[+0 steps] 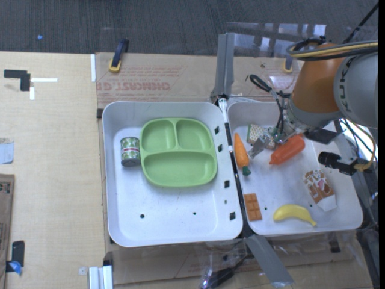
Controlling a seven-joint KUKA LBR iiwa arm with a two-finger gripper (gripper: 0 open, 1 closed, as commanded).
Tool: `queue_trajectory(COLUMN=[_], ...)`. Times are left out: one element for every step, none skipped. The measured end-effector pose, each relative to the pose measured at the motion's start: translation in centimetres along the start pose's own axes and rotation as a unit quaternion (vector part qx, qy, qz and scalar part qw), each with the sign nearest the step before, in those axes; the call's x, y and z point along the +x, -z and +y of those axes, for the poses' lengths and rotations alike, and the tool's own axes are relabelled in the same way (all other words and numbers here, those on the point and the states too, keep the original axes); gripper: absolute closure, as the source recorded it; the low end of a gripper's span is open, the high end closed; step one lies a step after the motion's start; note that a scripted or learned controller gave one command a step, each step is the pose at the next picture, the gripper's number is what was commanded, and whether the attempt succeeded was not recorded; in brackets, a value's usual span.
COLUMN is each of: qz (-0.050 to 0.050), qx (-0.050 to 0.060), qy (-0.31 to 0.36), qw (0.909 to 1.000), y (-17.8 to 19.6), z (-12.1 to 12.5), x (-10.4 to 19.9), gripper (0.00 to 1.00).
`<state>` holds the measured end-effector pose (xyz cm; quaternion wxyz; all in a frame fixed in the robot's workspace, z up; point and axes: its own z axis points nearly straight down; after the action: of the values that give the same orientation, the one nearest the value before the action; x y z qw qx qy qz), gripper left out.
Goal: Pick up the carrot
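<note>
Metal fingers [263,142] hang low in the right bin [337,218], just beside the carrot [240,151], which lies at their nine o'clock against the bin's left wall; whether they are spread or closed I cannot tell. Nothing sits between them. The orange-red pepper [287,149] at three o'clock is partly hidden by the wrist.

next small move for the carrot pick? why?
Probably shift the pincer a little toward the left bin, then lower. It hovers in the right bin between the carrot and an orange-red pepper-like toy, with nothing visibly between its fingers. The carrot lies just beside it along the divider, so a short sideways correction should centre it.
</note>
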<state>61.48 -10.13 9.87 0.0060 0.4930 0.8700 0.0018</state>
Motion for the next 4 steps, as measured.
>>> queue_trajectory(qz=[0.003,0.003,-0.008,0.005], qx=[0.003,0.003,-0.010,0.004], qy=[0.035,0.035,-0.088,0.066], qw=[0.9994,0.9994,0.9960,0.9978], y=[3.4,3.4,1.0,-0.6], z=[-4.5,-4.5,-5.2,-8.0], x=[-2.8,-2.8,0.9,4.9], gripper=[0.00,0.00,0.00,0.00])
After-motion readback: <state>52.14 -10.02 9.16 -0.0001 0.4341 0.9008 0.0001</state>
